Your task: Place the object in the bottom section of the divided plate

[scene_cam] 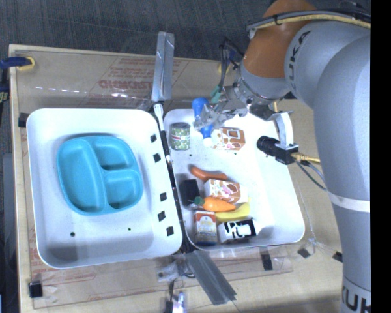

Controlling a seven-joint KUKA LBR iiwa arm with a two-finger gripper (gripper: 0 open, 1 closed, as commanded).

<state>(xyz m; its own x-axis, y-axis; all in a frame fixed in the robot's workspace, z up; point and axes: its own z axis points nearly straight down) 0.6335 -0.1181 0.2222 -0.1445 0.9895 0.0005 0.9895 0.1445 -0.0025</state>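
Overhead slanted view of a desk (pixel 85 70) w/ two shallow white bins set side by side.

In the left bin (pixel 45 240) a blue divided plate (pixel 101 173) is seen lying flat, approx. centred. Three sections are visible: one long section down its left side, two smaller ones stacked on the right. The lower-right one is taken here as the "bottom" section, though which section is meant can't be settled from the picture.

In the right bin (pixel 280 201) a clutter of small items is seen. Near the top-left corner: a small green-labelled can (pixel 180 136), upright. Next to it, a blue object (pixel 200 109), partly hidden. Further right, a flat printed packet (pixel 229 138). Lower down: a sausage (pixel 208 173), a carrot (pixel 215 204), a banana (pixel 238 211), some small cartons.

At the right, the grey arm w/ orange band is seen reaching in, and its pincer (pixel 212 117) hangs over the top of the right bin, just beside or touching the blue object. Whether the pincer is apart, together or clamped on sth can't be told; the view there is too cluttered.

The object to be moved is judged to be the blue one at the pincer, still in the right bin. The plate lies well to the left and somewhat lower in view, so a carry leftward across the bin divider would be needed.
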